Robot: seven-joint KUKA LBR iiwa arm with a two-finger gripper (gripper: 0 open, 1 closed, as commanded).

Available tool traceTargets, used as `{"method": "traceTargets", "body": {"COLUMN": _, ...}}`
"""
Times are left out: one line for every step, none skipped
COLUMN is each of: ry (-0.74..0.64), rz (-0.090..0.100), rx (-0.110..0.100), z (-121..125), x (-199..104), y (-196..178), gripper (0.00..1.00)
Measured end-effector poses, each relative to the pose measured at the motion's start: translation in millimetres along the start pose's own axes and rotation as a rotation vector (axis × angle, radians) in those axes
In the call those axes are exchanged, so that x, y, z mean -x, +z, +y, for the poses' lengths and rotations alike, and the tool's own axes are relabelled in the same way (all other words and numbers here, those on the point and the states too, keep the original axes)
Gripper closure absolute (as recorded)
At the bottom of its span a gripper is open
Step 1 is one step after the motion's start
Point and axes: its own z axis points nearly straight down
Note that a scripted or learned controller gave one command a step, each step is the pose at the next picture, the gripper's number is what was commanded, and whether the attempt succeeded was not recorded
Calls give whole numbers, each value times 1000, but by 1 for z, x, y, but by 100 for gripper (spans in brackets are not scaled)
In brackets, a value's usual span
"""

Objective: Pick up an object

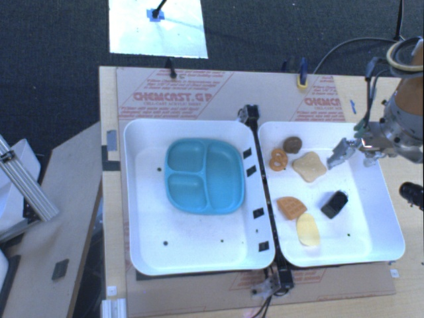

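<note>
Overhead, the surface carries two shallow white bins side by side, sharing a middle edge marked with black clips. The left bin holds a blue divided plate near its centre, with bare white floor all round it, widest along the near edge and the left wall.

The right bin holds the small things, gathered toward its left half: a pretzel-shaped piece close to the dividing wall, a round brown piece just behind it, a pale tan piece beside them, an orange piece nearer the front, a pale yellow piece just in front of that, and a black block lying apart to their right. Open floor remains along the bin's right wall and near right corner.

The arm reaches in from the right, and its gripper hangs over the upper right part of that bin, just right of the pale tan piece. Whether the fingers are spread or pressed together I cannot tell; nothing is visibly caught between them. All the small things lie on the bin floor.
</note>
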Motion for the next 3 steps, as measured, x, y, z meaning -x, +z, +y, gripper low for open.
{"method": "traceTargets", "body": {"ry": -3, "rz": -2, "rx": 12, "z": 2, "x": 0, "y": -7, "gripper": 0}}
{"method": "traceTargets", "body": {"ry": 0, "rz": -2, "rx": 11, "z": 2, "x": 10, "y": 45, "gripper": 0}}
{"method": "traceTargets", "body": {"ry": 1, "rz": 0, "rx": 7, "z": -1, "x": 7, "y": 108, "gripper": 0}}
